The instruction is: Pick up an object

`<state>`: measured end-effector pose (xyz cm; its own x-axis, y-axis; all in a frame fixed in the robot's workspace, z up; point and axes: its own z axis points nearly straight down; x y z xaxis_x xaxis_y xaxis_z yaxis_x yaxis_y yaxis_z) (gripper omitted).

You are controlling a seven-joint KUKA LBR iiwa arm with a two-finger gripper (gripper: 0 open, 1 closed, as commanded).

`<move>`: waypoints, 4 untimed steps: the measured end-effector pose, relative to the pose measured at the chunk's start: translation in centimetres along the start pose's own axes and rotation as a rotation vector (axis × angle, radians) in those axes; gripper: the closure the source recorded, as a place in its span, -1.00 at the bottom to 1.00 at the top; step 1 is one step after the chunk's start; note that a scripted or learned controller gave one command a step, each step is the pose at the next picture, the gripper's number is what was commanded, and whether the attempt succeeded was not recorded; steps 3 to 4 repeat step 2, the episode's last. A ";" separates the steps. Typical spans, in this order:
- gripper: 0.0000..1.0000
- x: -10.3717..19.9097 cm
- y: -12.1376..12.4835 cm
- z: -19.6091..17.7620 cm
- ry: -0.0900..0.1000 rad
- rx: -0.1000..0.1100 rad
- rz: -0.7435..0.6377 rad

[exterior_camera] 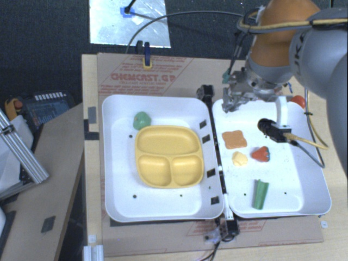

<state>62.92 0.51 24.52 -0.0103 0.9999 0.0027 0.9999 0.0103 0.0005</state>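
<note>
Our gripper [232, 103] hangs over the far left corner of the right bin [304, 167], close to the rim that meets the left bin [117, 162]. From this slant we cannot tell whether it is apart or together, and we see nothing held in it.

The nearest candidate is the orange flat piece [234, 139], lying on the bin floor just nearer to us than the gripper, along the same left side. Just beyond it, toward the near edge, sit a yellow lump [239, 158] and a red piece [260, 154], close to each other but apart. A green stick [260, 193] lies alone near the near edge, well clear of the rest.

We judge that no grasp is made yet, so the step in hand is choosing a target and lining up above it. The orange piece is the shortest reach, but it looks thin and flat, so we would need to come down fully to the floor and close across its narrow width. The green stick seems easier: we would close across its short axis, with free space on both sides. The yellow lump and red piece risk a nudge to the neighbour.

In the left bin a yellow divided plate [168, 155] fills the middle, with a green lump [142, 120] by its far left corner. The arm [321, 53] crosses above the right bin's far right corner.
</note>
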 end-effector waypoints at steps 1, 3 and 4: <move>1.00 5.0 -2.0 -0.1 -0.001 0.001 0.001; 1.00 9.9 -3.1 0.5 0.000 0.001 0.001; 1.00 9.9 -3.1 0.5 0.000 0.001 0.001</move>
